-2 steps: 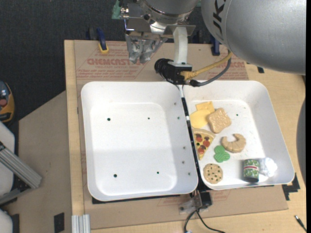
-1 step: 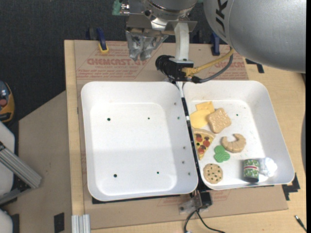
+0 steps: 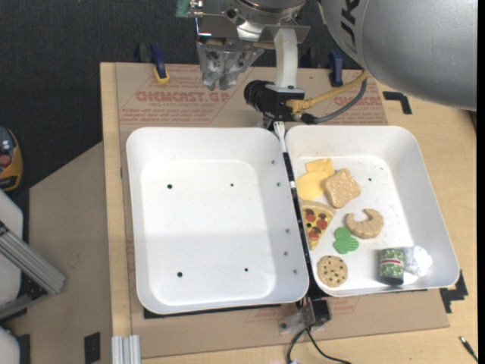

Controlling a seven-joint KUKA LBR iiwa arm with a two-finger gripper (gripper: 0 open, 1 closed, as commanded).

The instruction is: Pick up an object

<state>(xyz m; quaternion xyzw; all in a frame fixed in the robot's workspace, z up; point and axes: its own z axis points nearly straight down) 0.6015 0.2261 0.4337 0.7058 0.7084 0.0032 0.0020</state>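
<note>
Grey arm (image 3: 409,29) reaching in from right, jaws (image 3: 221,70) pointing down

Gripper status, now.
Gripper: raised above the bench behind the left bin, nothing between its fingers; open or shut cannot be told.
</note>
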